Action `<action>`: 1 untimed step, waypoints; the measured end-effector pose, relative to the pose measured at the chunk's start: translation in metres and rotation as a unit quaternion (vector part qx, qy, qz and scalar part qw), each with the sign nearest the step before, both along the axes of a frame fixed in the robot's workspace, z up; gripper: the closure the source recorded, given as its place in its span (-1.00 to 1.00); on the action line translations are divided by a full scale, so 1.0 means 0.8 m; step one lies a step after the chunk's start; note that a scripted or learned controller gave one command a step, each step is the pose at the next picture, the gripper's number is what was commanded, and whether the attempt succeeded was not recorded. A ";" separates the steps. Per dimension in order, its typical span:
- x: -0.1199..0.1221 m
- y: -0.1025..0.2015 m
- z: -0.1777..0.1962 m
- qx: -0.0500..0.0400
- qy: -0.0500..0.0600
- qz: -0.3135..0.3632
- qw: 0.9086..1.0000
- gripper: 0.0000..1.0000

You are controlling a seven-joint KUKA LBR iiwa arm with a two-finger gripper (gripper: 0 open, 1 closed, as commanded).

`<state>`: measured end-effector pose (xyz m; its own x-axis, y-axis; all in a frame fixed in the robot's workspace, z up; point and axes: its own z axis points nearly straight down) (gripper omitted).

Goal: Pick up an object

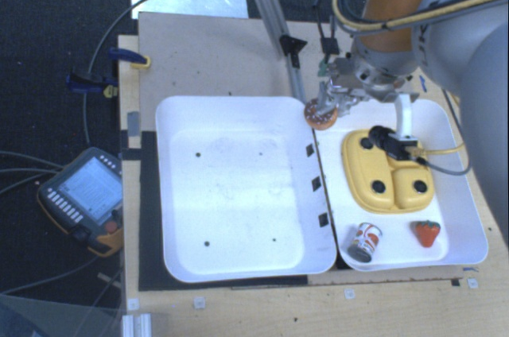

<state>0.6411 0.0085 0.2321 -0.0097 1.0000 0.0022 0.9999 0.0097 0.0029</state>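
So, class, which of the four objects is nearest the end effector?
The small brown round piece, right at the end effector; the yellow block, can and red strawberry lie farther off.

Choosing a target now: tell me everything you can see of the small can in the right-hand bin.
The small can is a short cylinder, white with a red-orange label too small to read and a dark grey end. It lies on its side on the floor of the right bin near the front left corner, that end facing lower left. It is apart from the yellow moulded piece and the toy strawberry; only the bin touches it.
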 end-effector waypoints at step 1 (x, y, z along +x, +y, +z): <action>0.010 0.056 -0.009 0.000 0.000 0.000 1.000 1.00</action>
<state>0.6493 0.0533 0.2250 -0.0094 1.0000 0.0021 1.0000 0.0094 0.0021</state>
